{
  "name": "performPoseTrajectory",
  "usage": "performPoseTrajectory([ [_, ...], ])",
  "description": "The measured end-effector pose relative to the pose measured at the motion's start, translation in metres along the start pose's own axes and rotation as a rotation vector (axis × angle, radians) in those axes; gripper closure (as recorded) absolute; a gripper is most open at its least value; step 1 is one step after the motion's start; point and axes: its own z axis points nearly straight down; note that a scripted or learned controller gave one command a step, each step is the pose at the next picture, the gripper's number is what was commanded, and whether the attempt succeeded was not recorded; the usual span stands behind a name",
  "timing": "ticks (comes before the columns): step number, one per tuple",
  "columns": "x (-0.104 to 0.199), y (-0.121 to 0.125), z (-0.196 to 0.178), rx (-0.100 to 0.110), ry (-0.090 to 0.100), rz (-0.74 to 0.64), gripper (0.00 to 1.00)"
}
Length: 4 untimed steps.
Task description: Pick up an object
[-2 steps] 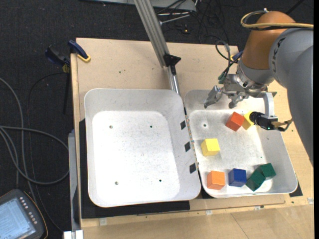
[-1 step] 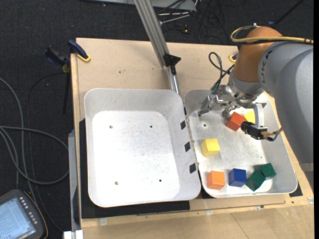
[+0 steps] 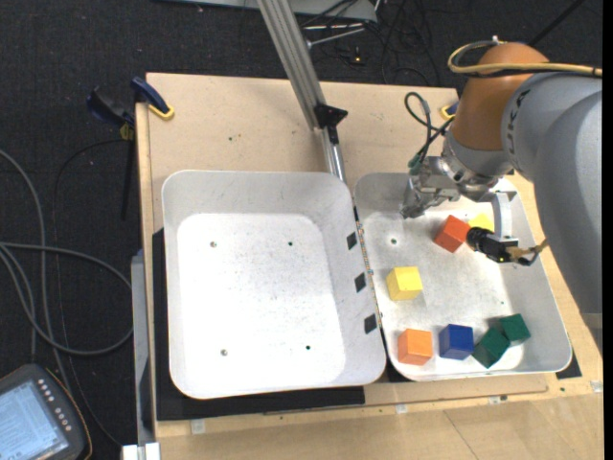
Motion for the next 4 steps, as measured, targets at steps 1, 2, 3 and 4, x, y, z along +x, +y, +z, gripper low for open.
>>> performPoseTrajectory([
  [1, 0.001, -0.003, -0.063, -0.006, -0.001, 0.002, 1.0],
  [2, -0.007, 0.001, -0.112, -0.006, -0.001, 0.004, 1.0],
  [3, -0.007, 0.002, -0.131, -0.002, 0.0, 0.002, 1.0],
  [4, 0.046, 0.002, -0.126, 0.004, 0.003, -0.003, 1.0],
])
